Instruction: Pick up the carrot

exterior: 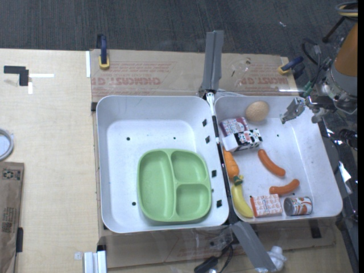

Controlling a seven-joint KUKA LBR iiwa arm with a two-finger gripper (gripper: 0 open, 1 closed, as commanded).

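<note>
Your two-finger metal gripper (294, 110) hangs at the far right corner of the right white bin (318, 169), just above its rim, fingers slightly apart with nothing between them. The grey arm with its orange band (348, 56) comes in from the right edge behind it. The task's thing, the small orange carrot with a green stub (230, 165), lies along the left wall of that same bin, about midway from far to near, well apart from the gripper. Touching the carrot's near end you have a yellow banana (240, 201), running toward the near wall. Just far of the carrot sits a small black-and-white milk carton (244, 139) with a pink-and-white packet (234, 125) against it, and a tan egg-shaped object (257, 111) near the far wall. Two orange-red sausages (271, 162) lie in the middle of the bin, one nearer than the other. A red-and-white snack box (266, 205) and a small tin can on its side (298, 206) rest along the near wall. The left white bin (114, 152) holds a green three-compartment plastic plate (173, 185).
</note>
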